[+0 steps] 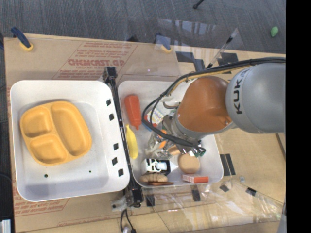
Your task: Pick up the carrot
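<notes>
Along the left wall of the right bin [214, 155] lies the carrot [132, 111], apart from the jaws [163, 142], whose state I cannot tell. I judge they may close on nearby clutter instead, because items crowd together.

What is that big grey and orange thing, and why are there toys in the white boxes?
That big thing is a robot arm, grey metal with an orange band, reaching in from the right. One camera looks down on the bench from above. Two shallow white bins sit side by side. The left bin holds a yellow plastic tray with three sections. The right bin holds toy food: an orange-red carrot, a yellow banana-like piece, a tan egg-shaped ball, a black-and-white item and a small red-and-white box. The arm's wrist hides its gripper, so I cannot tell whether it holds anything. The carrot lies apart from the arm.
</notes>
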You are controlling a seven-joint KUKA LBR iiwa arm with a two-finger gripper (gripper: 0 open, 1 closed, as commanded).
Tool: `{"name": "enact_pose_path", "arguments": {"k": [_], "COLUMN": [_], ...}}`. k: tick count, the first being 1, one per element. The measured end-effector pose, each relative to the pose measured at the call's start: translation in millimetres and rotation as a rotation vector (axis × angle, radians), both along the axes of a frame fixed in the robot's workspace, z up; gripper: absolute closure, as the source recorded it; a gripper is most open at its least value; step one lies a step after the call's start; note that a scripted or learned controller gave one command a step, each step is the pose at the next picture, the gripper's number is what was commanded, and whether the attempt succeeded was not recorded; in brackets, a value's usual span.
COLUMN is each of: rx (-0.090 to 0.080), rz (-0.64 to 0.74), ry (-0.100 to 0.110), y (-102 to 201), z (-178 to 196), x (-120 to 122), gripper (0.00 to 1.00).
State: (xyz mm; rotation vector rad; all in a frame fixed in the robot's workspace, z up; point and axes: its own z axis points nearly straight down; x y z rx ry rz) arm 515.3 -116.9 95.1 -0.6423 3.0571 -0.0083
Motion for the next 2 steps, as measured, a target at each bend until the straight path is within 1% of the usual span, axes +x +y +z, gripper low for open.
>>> {"name": "enact_pose_path", "arguments": {"k": [1,2], "rx": [0.005,0.009], "rz": [-0.309,-0.742], "ry": [0.013,0.012], "y": [27.3,43.0], "z": [43.3,98.1], "x": [-6.9,-3.7], "gripper": [1.0,1.0]}}
